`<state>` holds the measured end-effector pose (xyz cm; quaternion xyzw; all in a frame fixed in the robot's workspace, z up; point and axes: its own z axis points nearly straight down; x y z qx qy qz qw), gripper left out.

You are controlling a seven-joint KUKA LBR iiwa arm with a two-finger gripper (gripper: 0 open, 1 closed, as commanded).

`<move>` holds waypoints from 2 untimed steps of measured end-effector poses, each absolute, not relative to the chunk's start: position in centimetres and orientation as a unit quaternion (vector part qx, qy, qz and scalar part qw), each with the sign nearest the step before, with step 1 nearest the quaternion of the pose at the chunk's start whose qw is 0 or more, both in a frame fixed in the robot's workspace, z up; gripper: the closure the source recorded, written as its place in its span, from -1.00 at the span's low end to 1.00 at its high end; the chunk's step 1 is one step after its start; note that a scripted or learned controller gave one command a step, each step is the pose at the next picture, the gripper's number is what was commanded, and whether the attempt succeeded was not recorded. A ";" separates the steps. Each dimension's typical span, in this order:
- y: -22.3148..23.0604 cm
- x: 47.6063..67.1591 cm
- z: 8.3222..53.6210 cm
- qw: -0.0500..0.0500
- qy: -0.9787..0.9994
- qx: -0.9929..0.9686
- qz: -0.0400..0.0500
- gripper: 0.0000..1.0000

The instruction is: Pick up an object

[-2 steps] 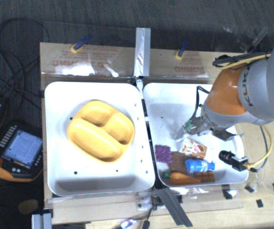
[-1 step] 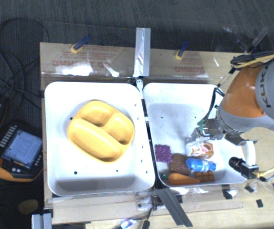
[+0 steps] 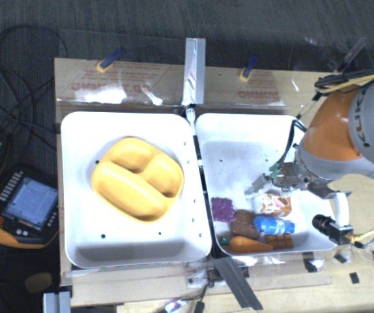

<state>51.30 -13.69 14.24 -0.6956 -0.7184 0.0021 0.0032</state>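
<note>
In the right bin [image 3: 239,142], several small items cluster near the front: a purple grape bunch [image 3: 222,208], a brown piece [image 3: 243,223], a blue bottle [image 3: 273,226], an orange carrot [image 3: 250,244] and a white-orange packet [image 3: 275,204]. My gripper [image 3: 270,180] hangs low over the bin, just above the packet and to its left. The arm's orange band [image 3: 330,132] reaches in from the right. A large yellow bread-like object [image 3: 137,177] lies in the left bin [image 3: 76,175].
A metal divider strip [image 3: 194,77] stands behind the bins. Cables and handheld controllers [image 3: 17,204] lie on the floor at left. The rear part of the right bin is bare white floor.
</note>
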 end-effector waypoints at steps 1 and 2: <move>-15.6 53.9 19.3 0.002 -0.832 -0.554 0.002 -1.00; -16.3 49.5 10.1 -0.005 -0.854 -0.520 -0.002 -1.00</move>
